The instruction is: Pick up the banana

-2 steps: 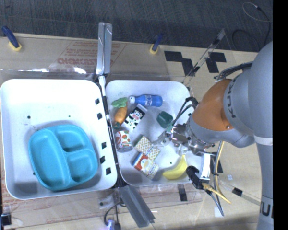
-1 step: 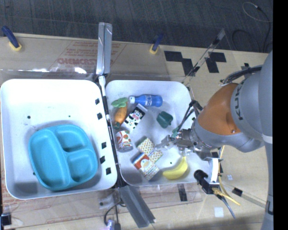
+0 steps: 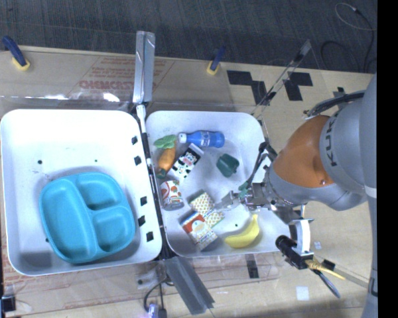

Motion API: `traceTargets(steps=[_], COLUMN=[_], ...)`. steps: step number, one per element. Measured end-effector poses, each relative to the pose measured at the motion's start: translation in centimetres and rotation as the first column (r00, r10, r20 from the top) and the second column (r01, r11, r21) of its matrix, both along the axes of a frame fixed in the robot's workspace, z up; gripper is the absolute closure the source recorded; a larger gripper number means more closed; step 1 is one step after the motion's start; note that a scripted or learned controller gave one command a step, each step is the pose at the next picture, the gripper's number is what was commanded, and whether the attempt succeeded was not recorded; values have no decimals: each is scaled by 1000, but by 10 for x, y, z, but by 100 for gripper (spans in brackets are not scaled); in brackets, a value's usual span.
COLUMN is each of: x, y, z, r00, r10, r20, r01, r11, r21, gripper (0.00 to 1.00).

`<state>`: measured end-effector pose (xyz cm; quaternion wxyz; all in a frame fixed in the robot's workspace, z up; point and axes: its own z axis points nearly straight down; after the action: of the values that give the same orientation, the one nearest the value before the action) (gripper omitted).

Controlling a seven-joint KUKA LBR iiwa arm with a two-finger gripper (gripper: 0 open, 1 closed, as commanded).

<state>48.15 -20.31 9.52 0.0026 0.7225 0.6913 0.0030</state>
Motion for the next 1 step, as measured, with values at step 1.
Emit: traceTargets(steps=[1], x=[0], y=[-3], z=[0], r00=[996], r10=[91], r20=[1], r01=[-91], r11=[996], r21=[0], gripper=[0])
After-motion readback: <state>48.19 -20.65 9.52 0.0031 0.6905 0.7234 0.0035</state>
